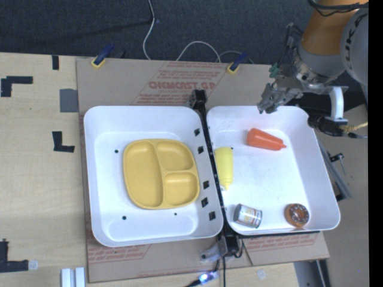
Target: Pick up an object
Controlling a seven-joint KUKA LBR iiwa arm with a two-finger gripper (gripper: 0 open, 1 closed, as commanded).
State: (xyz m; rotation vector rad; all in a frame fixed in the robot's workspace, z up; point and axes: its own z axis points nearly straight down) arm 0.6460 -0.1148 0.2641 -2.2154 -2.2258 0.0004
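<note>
**Arm at the far rim of the right bin, nothing in its grip**

From my remote seat, the biggest thing I see is the cardboard sheet (179,85) under both bins, printed with red lettering and clipped at its far edge. On it sit the left bin (102,130) and the right bin (311,154), touching along their inner walls, where a row of black clips runs down the seam.

The arm (335,23) comes in from the upper right, its orange band high in the corner. Its gripper (267,103) hangs over the far rim of the right bin. I cannot tell whether the jaws are wide or narrow; they read as a dark cluster from here. Nothing shows between them.

The left bin holds a yellow divided plate (160,173), lying flat near its middle, three compartments up.

In the right bin, the yellow bottle (224,166) lies lengthwise against the inner wall. The orange carrot (265,139) lies on its side nearest the gripper, just below it and apart from it. The small can (247,216) lies tipped near the front edge, and the brown doughnut (297,214) rests beside it toward the front right corner, the two apart.
</note>
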